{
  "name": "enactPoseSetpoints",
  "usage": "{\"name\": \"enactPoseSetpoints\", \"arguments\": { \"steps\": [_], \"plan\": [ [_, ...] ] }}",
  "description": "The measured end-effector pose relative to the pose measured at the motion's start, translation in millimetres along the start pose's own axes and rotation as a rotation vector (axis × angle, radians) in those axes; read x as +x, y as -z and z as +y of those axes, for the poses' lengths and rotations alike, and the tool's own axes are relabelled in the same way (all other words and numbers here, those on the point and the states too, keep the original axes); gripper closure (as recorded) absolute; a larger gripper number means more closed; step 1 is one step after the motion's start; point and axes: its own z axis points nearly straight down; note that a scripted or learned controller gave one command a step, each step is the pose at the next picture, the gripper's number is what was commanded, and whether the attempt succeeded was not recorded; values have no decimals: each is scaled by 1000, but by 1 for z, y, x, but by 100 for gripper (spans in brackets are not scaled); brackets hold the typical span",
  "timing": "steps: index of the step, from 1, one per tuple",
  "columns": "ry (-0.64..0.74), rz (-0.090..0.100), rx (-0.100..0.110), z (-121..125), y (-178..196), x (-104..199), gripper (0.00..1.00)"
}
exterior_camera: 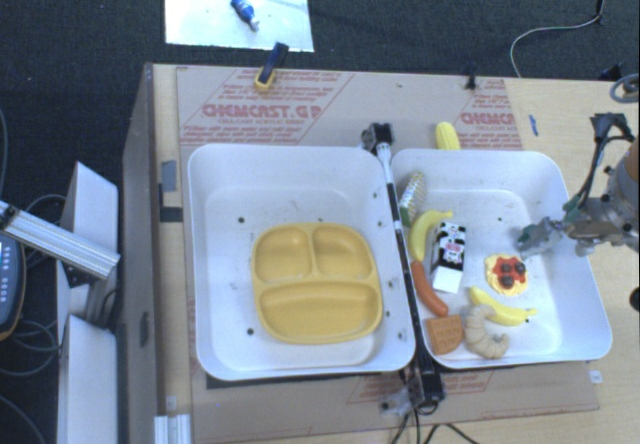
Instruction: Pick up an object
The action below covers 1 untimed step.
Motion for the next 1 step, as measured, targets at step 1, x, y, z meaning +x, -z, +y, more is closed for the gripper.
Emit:
{"name": "enactPoseSetpoints", "arguments": {
  "steps": [1],
  "plan": [
    [0,1,2,35,-120,35,0]
  ]
}}
